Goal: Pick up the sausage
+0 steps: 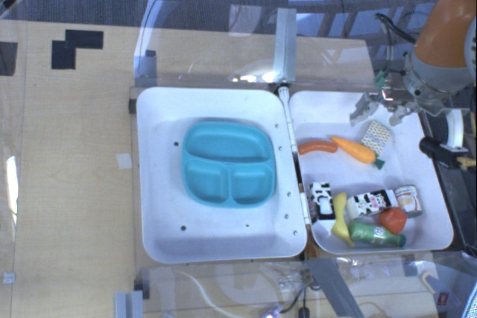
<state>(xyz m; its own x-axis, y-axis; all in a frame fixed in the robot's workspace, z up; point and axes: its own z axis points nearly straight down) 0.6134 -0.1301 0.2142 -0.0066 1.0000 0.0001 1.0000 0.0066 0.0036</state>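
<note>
Lying in the right bin [440, 234], sausage [317, 147] below-left of the released, spread end effector [381, 112].

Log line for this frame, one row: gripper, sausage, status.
gripper: open, above right bin's far end, holding nothing | sausage: lying in right bin by left wall, beside carrot | status: not yet picked

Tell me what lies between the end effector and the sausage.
In the camera view, the carrot lies partly between the end effector and the sausage; otherwise the stretch is bare white bin floor.
</note>
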